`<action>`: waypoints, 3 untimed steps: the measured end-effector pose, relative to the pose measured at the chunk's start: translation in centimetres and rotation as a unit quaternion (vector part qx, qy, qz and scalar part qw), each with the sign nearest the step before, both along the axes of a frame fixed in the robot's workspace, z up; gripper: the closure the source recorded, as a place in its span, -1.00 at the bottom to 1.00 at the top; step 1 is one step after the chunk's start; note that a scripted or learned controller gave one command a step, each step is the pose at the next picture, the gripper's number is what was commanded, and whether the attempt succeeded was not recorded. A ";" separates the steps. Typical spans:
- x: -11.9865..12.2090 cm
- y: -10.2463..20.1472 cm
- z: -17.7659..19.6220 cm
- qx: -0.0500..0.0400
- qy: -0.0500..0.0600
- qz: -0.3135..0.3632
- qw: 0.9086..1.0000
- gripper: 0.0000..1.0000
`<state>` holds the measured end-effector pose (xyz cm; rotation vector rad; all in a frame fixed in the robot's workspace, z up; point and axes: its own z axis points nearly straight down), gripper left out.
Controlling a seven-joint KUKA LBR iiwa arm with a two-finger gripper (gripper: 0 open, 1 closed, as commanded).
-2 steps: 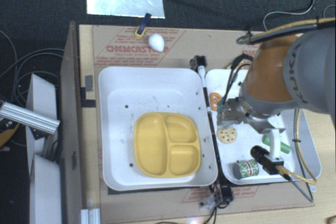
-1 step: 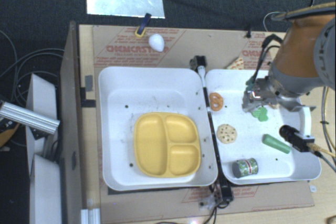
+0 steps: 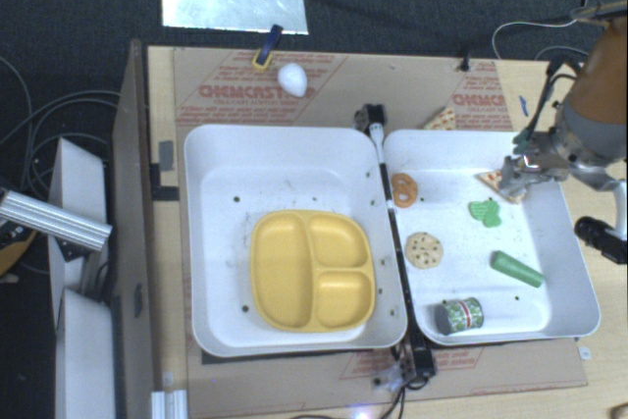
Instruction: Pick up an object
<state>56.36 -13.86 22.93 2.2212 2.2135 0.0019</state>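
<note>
In the right bin (image 3: 564, 309) lie a pretzel (image 3: 403, 188), a round cookie (image 3: 423, 250), a small green toy (image 3: 483, 211), a green pickle-shaped piece (image 3: 516, 269), a green-labelled can (image 3: 459, 315) on its side, and an orange cracker-like piece (image 3: 490, 180). My gripper (image 3: 517, 182) hangs low over the bin's upper right part, right next to the orange piece and just above the small green toy. I see nothing lifted by it.
The left bin (image 3: 216, 162) holds a yellow divided plate (image 3: 312, 269). Behind the bins on the cardboard lie a white egg-like object (image 3: 291, 78), a blue-and-yellow tool (image 3: 266, 48) and a cracker (image 3: 442, 120). Cables run at the right.
</note>
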 end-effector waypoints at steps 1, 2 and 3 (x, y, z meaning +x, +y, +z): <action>-0.1 0.4 -0.1 0.001 0.001 0.003 1.000 -1.00; 0.6 -7.2 -15.0 0.000 0.001 0.000 1.000 -1.00; 6.4 -5.8 -14.3 0.001 -0.001 0.005 1.000 -1.00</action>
